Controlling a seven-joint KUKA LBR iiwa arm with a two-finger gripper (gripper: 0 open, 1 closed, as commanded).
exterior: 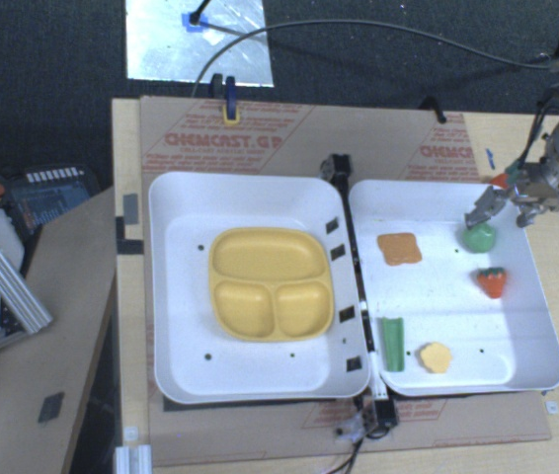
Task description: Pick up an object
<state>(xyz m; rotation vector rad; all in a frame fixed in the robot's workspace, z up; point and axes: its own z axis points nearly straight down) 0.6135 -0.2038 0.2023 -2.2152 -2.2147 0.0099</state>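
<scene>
In the right bin (531, 363) lie several small toy foods: a green round piece (478, 236), a red strawberry-like piece (493, 281), an orange-brown flat square (399, 248), a green stick (392, 344) and a yellow chunk (435, 356). My gripper (505, 211) hangs over the bin's far right corner, just above and slightly right of the green round piece. Its fingers are spread open, and nothing sits between them. The left fingertip (481, 211) is close to the top of the green piece.
The left bin (176, 363) holds a yellow three-compartment plate (268, 282). A black clip strip (349, 275) runs between the bins. Cables cross the dark floor behind. An aluminium rail (3, 275) and a device lie on the side table at left.
</scene>
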